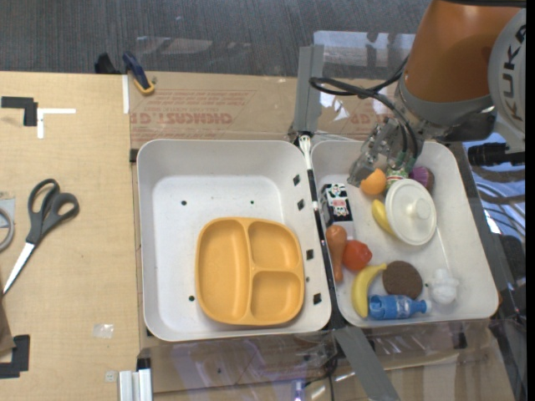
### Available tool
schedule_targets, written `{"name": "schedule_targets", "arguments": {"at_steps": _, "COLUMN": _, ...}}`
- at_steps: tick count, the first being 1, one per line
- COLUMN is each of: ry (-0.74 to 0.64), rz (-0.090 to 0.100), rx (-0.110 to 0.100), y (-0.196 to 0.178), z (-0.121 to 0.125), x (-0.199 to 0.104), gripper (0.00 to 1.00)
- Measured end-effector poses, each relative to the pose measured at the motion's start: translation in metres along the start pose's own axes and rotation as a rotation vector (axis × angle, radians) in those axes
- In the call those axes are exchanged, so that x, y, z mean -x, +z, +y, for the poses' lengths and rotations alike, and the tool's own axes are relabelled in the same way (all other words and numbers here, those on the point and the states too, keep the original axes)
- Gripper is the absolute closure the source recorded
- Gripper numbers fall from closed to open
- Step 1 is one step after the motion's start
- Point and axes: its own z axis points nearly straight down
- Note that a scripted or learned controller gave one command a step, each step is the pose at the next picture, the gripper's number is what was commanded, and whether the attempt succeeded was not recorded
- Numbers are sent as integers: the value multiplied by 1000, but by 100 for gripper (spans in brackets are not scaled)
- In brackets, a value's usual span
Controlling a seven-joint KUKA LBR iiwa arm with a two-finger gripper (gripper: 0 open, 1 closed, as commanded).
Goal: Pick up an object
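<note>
The arm (464, 40) reaches in over the far end of the right bin (468, 224), which is crowded; the left bin (159, 224) carries a yellow tray (249, 270). The gripper (386, 150) hangs just above a small orange (374, 181), and I cannot tell how its fingers stand, as they are a blur of metal and wire against the bin wall.

The orange looks the likeliest target (it sits right under the tool). A white lid (411, 210) lies just beside it, with a banana (380, 215) tucked along its edge and a purple piece (420, 176) near the far wall.

To do this well, I would centre over the orange, come straight down, and close across its widest part. Its neighbours leave little room, so one finger could catch the lid; being round, the fruit may roll away if pinched off-centre.
</note>
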Motion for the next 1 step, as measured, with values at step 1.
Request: {"name": "schedule_targets", "arguments": {"at_steps": 1, "ry": 151, "rz": -1, "rx": 1, "y": 4, "z": 77, "x": 17, "gripper": 100}}
